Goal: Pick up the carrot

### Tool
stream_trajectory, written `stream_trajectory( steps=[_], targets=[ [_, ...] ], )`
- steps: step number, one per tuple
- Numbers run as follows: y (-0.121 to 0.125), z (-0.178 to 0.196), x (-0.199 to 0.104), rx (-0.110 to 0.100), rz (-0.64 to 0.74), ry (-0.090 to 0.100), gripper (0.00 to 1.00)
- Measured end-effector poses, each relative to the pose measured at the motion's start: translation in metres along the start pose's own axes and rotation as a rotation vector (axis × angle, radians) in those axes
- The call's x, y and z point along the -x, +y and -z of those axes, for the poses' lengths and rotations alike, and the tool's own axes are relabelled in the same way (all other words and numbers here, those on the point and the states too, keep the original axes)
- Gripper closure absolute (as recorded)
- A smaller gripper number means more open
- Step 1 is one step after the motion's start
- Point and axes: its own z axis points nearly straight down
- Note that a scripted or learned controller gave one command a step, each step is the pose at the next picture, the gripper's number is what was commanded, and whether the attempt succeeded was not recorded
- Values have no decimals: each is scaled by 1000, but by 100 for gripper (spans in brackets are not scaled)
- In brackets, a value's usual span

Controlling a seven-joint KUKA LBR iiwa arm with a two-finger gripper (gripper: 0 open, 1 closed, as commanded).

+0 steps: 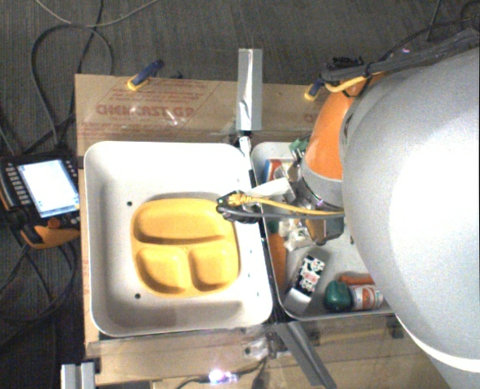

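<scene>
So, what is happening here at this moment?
A grey robot arm reaches in from the right over two white bins. Its gripper sits at the upper right corner of a yellow divided tray in the left bin. The carrot lies at the left wall of the right bin, not yet picked up.

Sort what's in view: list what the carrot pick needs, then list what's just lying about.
For the job:
carrot, lying along the right bin's left wall
hand, over the yellow tray's upper right corner
right bin

Lying about:
yellow tray in the left bin
green-capped bottle
black-and-white cup
tablet off the bench
</scene>
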Motion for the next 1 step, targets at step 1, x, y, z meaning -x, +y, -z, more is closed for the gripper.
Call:
stream_trajectory(
  steps=[1],
  targets=[
    [-77,10,2,1,120,1,100]
  ],
)
